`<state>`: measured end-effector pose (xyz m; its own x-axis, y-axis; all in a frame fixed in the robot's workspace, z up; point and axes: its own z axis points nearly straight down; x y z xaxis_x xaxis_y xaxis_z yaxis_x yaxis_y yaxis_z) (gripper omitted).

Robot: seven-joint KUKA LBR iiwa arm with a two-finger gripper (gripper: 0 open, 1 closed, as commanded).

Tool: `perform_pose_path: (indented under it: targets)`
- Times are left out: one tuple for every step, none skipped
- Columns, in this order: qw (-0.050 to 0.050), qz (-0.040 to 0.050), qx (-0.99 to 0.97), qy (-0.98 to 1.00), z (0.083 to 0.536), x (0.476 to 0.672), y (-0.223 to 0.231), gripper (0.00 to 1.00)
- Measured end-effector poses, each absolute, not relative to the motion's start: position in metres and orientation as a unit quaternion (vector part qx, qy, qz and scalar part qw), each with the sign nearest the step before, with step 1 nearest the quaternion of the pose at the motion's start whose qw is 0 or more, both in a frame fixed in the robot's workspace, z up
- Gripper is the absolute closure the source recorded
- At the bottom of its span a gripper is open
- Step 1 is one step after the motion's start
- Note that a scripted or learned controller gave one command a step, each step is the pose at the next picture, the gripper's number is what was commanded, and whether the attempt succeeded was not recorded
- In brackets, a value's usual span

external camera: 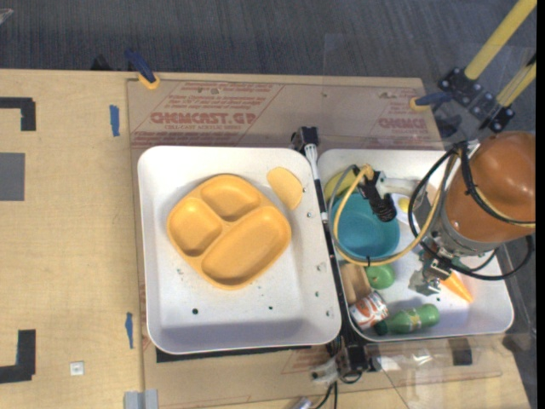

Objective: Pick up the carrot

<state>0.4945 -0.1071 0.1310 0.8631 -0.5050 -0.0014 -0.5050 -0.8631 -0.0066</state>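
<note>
The carrot (459,287) is a small orange wedge lying in the right bin (498,318), near its right wall. My gripper (429,276) hangs down from the orange-banded wrist (496,190) and sits just left of the carrot, at or over its left end. The wrist and cables hide the back part of this bin. I see nothing lifted clear of the bin floor.
Also in the right bin are a teal bowl (366,228) with a yellow hose around it, a small green piece (381,274), a green cucumber (411,319) and a red-and-white can (368,310). The left bin (170,313) holds a yellow divided plate (228,228) and a pale yellow slice (285,186).
</note>
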Motion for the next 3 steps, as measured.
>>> perform_pose_path:
  targets:
    - [0.004, 0.0014, -0.975, 0.224, 0.0922, 0.5015, -0.1951, 1.0]
    - [0.01, 0.0046, -0.975, 0.222, 0.0912, 0.5006, -0.1883, 0.0]
    - [0.023, -0.001, -0.944, 0.328, 0.0909, 0.5046, -0.1916, 0.0]
